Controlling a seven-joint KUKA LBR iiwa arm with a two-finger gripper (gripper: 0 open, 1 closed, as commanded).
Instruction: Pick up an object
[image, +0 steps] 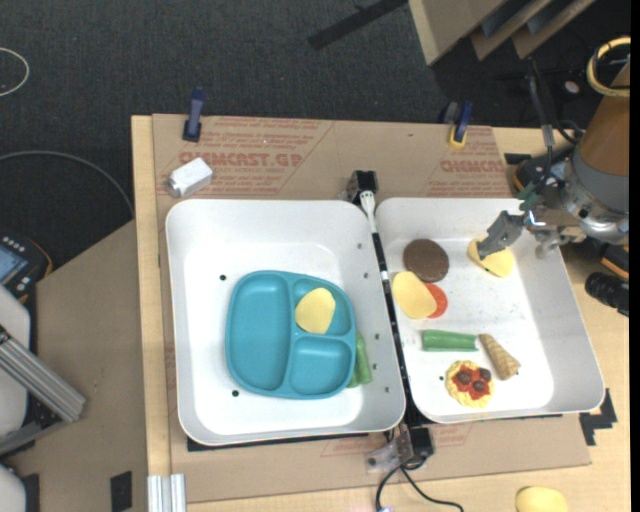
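Note:
In the right bin (560, 330) lie a brown round disc (427, 259), a yellow chip (409, 293) over a red piece (436, 299), a green bean pod (448, 341), a tan cone (500, 356) and a small pizza (470, 381). A yellow wedge (497, 264) rests near the bin's far right. My gripper (494, 243) reaches in from the right and hangs directly over that wedge, at or just above its top. Nothing is seen lifted off the bin floor.
The left bin (200, 300) holds a teal divided plate (265, 335) with a yellow piece (316, 311) in one compartment and a green item (361, 362) at its right edge. A black divider clip (364, 185) sits between the bins. Blue clamps (193, 115) hold the board's far edge.

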